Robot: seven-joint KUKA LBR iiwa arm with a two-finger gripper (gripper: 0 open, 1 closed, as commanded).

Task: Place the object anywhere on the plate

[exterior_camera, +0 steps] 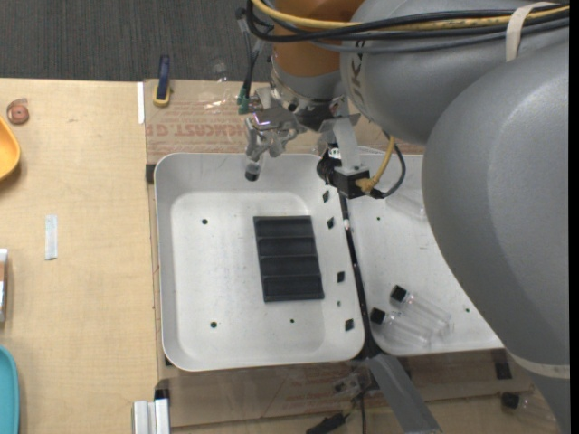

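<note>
A black ribbed rectangular plate (288, 259) lies flat in the middle of the left white bin (181, 242). A clear vial with a black cap (412, 306) lies in the right bin (452, 333) near its front. A second clear vial seems to lie just in front of it. My gripper (254, 165) hangs over the far edge of the left bin, beyond the plate and a little to its left. It is well away from the vial. I see nothing held at its tip.
The grey arm (488, 152) covers much of the right bin. Cardboard (199, 120) and a blue clamp (163, 78) lie behind the bins. On the wooden bench to the left are an orange dish (5, 152) and a small white strip (51, 237).
</note>
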